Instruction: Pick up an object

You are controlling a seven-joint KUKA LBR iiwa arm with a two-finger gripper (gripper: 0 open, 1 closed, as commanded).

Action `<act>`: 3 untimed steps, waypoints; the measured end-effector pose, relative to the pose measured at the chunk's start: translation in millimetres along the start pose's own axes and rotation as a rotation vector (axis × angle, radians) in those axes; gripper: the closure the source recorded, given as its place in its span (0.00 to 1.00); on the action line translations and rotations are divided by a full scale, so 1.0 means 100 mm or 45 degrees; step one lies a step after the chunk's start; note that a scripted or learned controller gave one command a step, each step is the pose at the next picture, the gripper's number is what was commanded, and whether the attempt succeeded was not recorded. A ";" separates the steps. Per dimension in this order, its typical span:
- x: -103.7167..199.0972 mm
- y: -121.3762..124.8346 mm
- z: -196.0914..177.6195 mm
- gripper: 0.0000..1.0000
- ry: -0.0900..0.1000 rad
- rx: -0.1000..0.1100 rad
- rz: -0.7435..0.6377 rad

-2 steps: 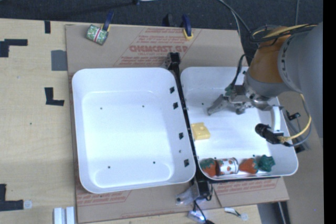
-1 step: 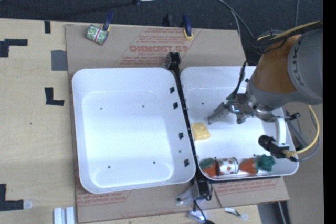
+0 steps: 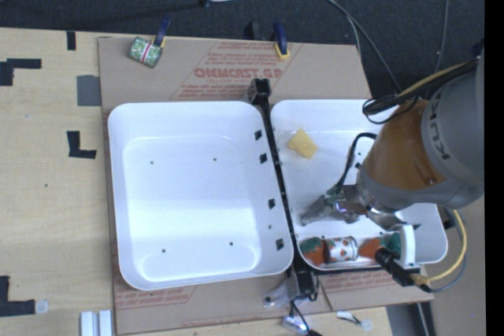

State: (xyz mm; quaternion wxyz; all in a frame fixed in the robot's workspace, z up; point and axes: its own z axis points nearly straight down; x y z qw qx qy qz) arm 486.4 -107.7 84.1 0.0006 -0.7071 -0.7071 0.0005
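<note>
The camera view shows the gripper [image 3: 327,206] low in the right bin [image 3: 331,112], whether open or closed I cannot tell, just above the small can [image 3: 341,249] lying lengthwise along the bin's near edge.

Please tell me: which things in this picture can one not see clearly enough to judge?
- Pincer, camera view: small and blurred; its grip state is unclear.
- Items at the right bin near edge: partly covered by the arm, identity unclear.
- Yellow piece: too small to identify.
- Small green object on the cardboard: too small to identify.
</note>
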 end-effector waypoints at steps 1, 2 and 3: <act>-0.40 0.78 -0.45 0.00 -0.002 -0.007 0.000; -0.78 0.97 0.00 0.00 0.000 -0.001 0.001; -0.71 0.87 -0.02 0.00 -0.001 -0.006 0.050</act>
